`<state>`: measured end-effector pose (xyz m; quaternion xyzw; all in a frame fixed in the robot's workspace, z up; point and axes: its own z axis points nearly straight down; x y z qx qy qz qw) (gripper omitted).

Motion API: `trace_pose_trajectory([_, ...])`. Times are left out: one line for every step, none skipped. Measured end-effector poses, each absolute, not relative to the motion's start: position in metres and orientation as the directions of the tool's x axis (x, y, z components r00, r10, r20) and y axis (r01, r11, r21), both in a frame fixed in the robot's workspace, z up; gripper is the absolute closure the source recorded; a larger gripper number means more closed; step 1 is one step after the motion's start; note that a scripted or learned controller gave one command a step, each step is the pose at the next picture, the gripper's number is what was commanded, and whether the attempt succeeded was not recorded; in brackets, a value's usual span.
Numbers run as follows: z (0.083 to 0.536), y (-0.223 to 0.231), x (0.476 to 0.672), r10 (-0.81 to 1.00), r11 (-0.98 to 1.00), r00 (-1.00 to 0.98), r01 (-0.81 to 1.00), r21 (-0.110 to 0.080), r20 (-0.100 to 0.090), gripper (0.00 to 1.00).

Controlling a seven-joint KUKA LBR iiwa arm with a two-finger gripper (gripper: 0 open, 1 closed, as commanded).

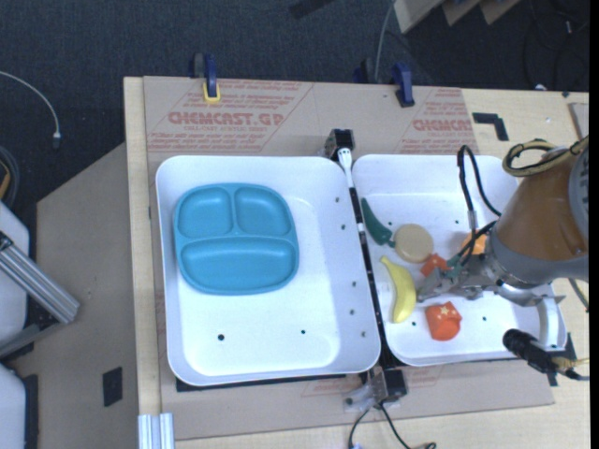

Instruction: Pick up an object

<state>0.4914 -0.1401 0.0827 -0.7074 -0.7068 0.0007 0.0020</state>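
The arm [547, 223] reaches into the right bin [412, 349] — its gripper [447, 282] sits low among a banana [401, 291], a tan disc [414, 243], a red tomato-like piece [444, 320] and a dark green piece [375, 224]. A blue divided plate [236, 238] lies in the left bin [253, 344].

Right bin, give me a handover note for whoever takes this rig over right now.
Gripper: low in the right bin, among the objects; nothing visibly between its fingers.
Objects there: banana, tomato, round tan piece, green piece, small red piece.
Left bin: blue divided plate.
Done: arm is down over the objects.
Left: grasp one and lift it.
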Motion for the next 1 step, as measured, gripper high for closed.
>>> trace_pose_trajectory([0.0951, -0.1403, 0.4925, 1.000, 0.000, 0.000, 1.000, 0.002, 0.000, 1.00])
